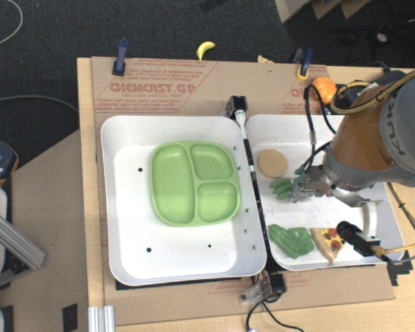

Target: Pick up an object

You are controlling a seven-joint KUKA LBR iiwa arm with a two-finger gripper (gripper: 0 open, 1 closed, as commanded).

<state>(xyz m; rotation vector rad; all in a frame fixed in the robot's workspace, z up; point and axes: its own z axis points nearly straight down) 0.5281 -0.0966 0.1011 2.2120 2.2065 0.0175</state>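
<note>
Hand [299, 185] low in the right bin [290, 126], right of centre of the frame, touching a dark green leafy piece [282, 187]; fingers impossible to tell apart or together. Just above, a round tan cookie [272, 162]. Green divided plate [194, 183] in the left bin [124, 206].

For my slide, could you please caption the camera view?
KUKA arm's hand lowered at a green toy in the right bin.

The arm [373, 144] covers much of the right bin [283, 126] and runs off the right edge; the claw [306, 185] overlaps a dark green thing [282, 187], contact unclear, fingers too small to read
</note>
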